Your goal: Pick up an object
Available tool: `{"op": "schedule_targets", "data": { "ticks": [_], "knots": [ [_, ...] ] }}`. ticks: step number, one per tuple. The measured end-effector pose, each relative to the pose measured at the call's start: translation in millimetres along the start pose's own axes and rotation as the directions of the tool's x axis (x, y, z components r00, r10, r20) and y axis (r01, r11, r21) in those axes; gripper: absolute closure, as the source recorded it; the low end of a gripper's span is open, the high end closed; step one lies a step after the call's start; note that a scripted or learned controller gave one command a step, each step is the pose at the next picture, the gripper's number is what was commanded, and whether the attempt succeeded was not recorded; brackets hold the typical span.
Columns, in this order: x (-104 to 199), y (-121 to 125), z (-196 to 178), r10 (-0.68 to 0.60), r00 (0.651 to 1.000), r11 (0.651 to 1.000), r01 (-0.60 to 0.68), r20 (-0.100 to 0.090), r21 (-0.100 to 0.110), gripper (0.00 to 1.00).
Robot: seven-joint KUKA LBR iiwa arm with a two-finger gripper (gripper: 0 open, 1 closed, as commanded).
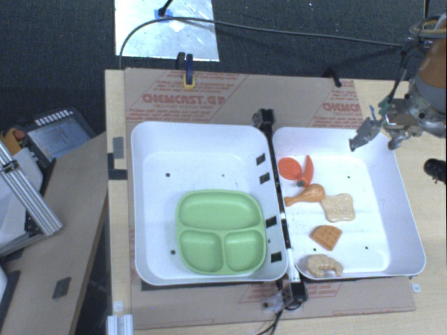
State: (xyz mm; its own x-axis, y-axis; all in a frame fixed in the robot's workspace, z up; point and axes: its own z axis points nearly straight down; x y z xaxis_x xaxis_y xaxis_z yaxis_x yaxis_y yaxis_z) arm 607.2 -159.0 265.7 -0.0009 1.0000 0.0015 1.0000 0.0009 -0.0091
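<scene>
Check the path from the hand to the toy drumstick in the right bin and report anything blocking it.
Nothing visible blocks it. The hand hangs above the right bin's far corner, and bare white floor lies between it and the drumstick. The orange pieces sit just behind the drumstick, the toast beside it.

Bright, even overhead light; soft focus, glare on the foil sheet (167, 16).

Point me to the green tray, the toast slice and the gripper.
green tray (221, 230): camera view, centre divider.
toast slice (338, 207): camera view, middle of its face.
gripper (378, 135): camera view, midway between fingertips.
</scene>
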Motion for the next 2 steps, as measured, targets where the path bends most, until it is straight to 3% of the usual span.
{"op": "schedule_targets", "data": {
  "ticks": [1, 2],
  "knots": [
    [0, 2, -6, -0.002, 1.0, 1.0, 0.002, 0.002, -0.011, 0.0],
    [3, 6, 36, -0.002, 1.0, 1.0, 0.002, 0.002, -0.008, 0.0]
  ]
}}
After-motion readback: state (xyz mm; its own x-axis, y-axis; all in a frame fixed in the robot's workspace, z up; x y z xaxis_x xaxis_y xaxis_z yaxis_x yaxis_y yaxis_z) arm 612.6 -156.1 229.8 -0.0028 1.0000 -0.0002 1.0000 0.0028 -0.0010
